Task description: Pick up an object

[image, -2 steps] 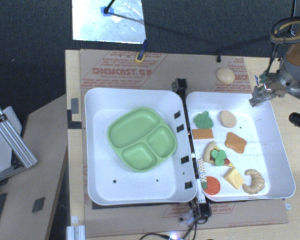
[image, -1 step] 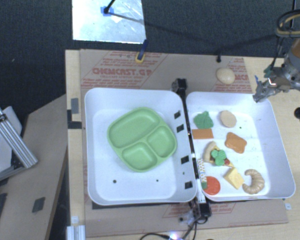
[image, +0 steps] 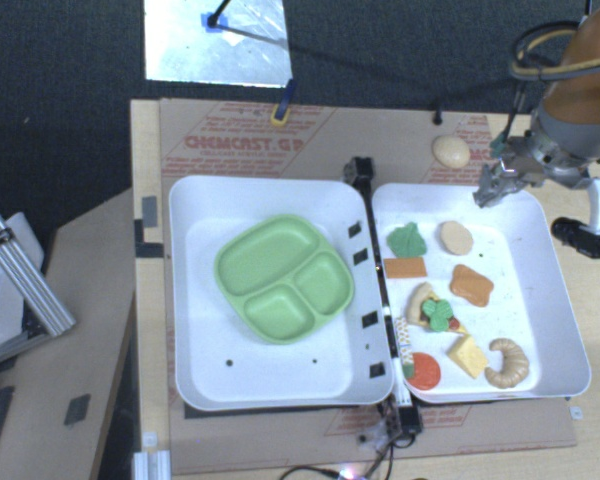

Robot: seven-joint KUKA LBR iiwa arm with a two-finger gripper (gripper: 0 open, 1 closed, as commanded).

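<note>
Hovering at right bin (image: 555,298) far-right corner, gripper (image: 487,194) aperture cannot be told; crowded toy food risks missed grasp, round cookie (image: 456,237) nearest.

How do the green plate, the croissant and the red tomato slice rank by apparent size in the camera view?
1. green plate
2. croissant
3. red tomato slice

The croissant and the tomato slice look nearly alike, so their order is unsure.

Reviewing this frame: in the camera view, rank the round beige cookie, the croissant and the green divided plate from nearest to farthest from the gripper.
Measured from the gripper at the right bin's far edge:
1. Round beige cookie, in the right bin's far part, just below-left of the gripper.
2. Croissant, at the right bin's near right corner.
3. Green divided plate, in the left bin, across the divider.
</note>
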